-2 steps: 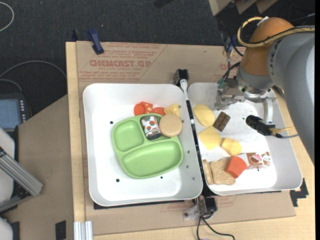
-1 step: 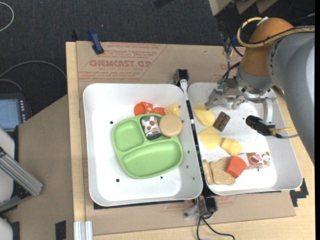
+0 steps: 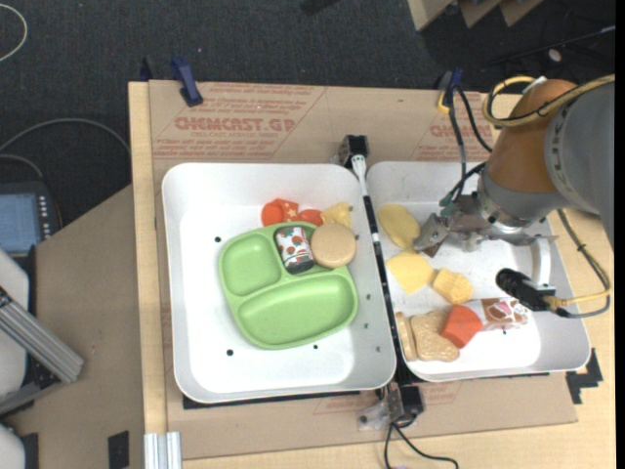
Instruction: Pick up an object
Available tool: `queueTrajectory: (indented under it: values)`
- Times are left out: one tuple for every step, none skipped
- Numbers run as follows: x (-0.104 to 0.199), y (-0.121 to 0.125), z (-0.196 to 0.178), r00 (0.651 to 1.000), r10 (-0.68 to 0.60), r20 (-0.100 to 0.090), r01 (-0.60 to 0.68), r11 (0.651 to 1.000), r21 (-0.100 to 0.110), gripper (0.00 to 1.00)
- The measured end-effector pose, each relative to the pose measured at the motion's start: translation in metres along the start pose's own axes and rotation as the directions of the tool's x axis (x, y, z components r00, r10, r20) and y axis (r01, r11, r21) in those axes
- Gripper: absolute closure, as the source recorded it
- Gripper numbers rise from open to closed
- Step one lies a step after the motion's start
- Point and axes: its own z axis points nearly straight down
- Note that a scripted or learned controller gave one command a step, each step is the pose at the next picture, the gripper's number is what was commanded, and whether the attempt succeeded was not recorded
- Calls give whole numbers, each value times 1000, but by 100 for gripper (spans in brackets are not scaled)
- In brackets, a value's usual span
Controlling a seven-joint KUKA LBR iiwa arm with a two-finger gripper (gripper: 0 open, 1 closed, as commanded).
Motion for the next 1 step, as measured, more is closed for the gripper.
queueTrajectory:
  values:
    - [2, -4, -1, 1000, -2, 1, 2, 1000, -3, 0]
